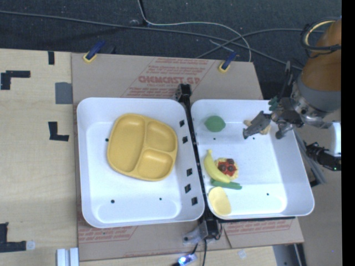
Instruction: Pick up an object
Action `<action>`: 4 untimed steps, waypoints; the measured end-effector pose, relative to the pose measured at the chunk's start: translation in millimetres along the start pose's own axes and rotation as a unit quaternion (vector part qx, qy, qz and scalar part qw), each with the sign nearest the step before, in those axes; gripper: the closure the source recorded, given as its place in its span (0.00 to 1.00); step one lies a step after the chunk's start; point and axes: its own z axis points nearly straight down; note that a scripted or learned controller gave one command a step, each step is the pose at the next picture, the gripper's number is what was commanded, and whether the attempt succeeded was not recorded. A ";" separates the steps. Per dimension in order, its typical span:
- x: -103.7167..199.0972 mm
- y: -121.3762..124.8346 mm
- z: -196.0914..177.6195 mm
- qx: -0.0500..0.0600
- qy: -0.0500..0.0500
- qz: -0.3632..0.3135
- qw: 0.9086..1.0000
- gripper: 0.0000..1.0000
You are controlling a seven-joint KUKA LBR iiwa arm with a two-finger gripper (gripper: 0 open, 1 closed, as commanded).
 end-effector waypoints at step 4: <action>16.1 -12.6 140.5 -0.003 0.000 -0.002 1.000 0.00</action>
